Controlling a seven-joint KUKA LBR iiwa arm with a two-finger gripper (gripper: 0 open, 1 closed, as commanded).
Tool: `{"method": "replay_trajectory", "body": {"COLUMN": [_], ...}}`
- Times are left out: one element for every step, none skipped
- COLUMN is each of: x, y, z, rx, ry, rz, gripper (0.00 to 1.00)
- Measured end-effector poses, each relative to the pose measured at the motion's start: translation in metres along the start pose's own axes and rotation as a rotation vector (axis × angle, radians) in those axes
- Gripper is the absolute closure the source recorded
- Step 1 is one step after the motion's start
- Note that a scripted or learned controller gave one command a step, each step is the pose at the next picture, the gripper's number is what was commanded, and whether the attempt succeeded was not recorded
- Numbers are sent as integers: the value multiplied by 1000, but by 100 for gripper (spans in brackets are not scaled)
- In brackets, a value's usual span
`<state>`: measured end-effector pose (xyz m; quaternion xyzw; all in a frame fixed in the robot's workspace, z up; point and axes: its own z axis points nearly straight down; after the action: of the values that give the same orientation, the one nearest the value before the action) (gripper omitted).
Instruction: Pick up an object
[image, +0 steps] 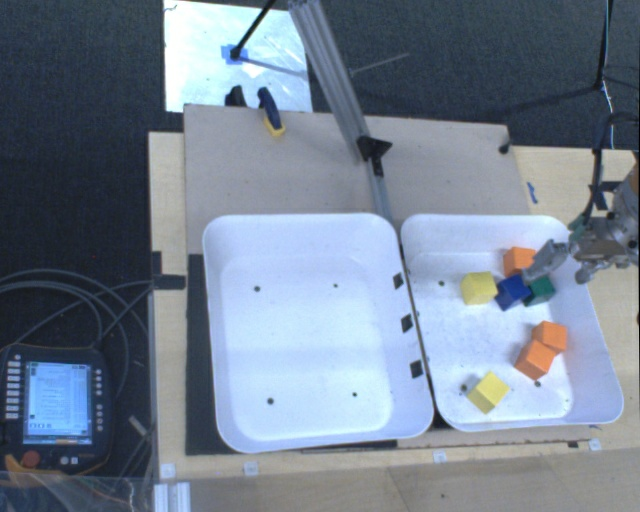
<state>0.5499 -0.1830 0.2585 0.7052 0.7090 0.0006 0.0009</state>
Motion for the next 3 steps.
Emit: {"method": "replay_trajectory", "body": {"x": [0,2,4], "y": [0,-5,5], "z": [0,61,114], "rx": [0,5,4], "ry": [0,1,1], "rz": [1,4,2], "gripper": [0,0,0]}}
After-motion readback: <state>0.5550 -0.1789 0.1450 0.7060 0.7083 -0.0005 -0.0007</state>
